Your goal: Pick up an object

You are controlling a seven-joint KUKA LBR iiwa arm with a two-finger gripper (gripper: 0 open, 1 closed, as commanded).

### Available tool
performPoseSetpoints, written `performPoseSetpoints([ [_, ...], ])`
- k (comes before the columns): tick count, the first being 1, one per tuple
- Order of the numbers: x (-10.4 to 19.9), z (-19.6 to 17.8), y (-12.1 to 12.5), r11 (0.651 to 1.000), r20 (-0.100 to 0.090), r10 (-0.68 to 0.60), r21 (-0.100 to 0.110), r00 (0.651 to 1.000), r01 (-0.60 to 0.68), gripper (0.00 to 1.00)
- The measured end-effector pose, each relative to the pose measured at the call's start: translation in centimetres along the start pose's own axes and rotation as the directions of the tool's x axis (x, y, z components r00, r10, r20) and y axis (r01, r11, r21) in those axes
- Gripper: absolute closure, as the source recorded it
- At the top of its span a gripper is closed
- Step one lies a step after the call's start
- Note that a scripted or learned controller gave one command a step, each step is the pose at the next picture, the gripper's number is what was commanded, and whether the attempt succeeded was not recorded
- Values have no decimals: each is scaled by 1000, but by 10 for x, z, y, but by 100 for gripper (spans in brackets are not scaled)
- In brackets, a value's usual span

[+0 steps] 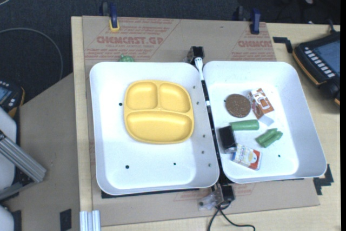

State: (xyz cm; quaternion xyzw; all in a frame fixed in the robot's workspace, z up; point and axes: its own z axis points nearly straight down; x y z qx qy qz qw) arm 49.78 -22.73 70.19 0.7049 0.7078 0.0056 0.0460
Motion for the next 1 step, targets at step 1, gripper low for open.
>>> performPoseSetpoints([
  [1,-1,-11,1,1000,4,0,-6,1000,0,100],
])
